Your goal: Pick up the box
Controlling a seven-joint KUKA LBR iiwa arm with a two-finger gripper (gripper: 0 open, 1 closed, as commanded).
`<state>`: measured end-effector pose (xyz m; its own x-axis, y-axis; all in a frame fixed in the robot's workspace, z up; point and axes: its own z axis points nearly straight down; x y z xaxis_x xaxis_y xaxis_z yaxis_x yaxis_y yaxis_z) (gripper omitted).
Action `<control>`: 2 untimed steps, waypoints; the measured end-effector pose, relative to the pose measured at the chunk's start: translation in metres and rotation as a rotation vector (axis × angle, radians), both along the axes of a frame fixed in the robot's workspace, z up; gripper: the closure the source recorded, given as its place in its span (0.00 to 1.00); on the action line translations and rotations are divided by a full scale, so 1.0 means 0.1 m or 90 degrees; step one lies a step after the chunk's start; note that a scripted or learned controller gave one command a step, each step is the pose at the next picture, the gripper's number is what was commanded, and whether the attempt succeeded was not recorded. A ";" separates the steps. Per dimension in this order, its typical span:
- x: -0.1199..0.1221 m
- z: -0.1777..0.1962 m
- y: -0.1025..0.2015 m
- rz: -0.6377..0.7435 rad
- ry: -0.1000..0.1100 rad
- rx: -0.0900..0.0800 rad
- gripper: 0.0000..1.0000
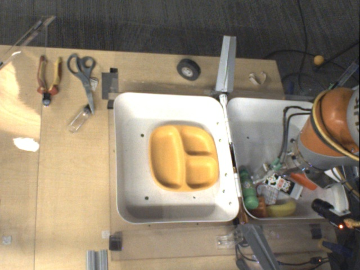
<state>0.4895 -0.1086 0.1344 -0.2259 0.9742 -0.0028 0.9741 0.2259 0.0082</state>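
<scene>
The arm (332,129) leans in over the right bin (256,125), its gripper (293,163) low above the clutter, though whether the claw is spread or pinched can't be made out. The box (279,183), white with dark print, lies just below it, beside a banana (279,209). A yellow divided tray (184,156) sits in the left bin (132,151).

Two bins side by side on the bench (56,207). Left bin (132,151): a compartmented tray (183,155) at its centre. Right bin (253,134): small items, a box (278,183) among them, heaped at the near edge, the arm (332,128) above them. Behind the bins: roll of tape (188,68); far left, scissors (84,77) beside pliers (48,77).
</scene>
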 end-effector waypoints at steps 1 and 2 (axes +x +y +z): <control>0.07 -0.39 0.08 -0.212 -0.019 -0.004 0.00; 0.63 -0.44 0.09 -0.046 -0.006 -0.002 0.00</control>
<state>0.5520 -0.0994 0.0899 -0.1542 0.9880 -0.0076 0.9879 0.1543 0.0161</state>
